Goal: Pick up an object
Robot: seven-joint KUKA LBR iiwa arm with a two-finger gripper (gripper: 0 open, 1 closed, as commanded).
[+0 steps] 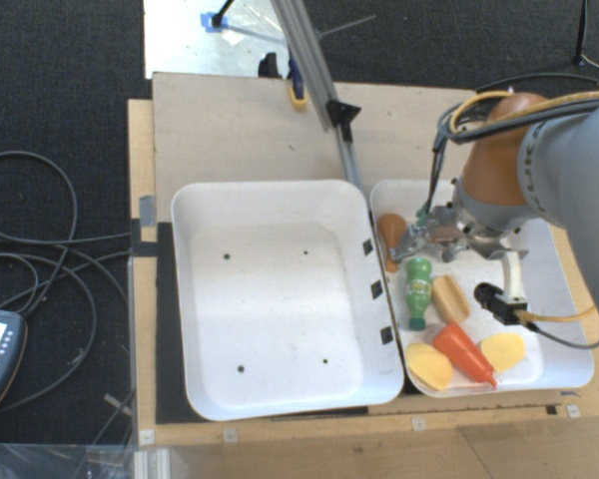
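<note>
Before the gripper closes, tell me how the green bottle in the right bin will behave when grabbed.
The green bottle lies on its side, so its rounded body would probably roll if nudged. It looks like smooth plastic, so it may slip between the fingers. It sits close to the tan block and the orange cone, so a push could shove those too.

Gripper (424, 242) seen over right bin (569, 367), just above green bottle (417, 289); carrot (463, 351) & yellow pcs nearby; left bin (210, 218) alongside.
</note>
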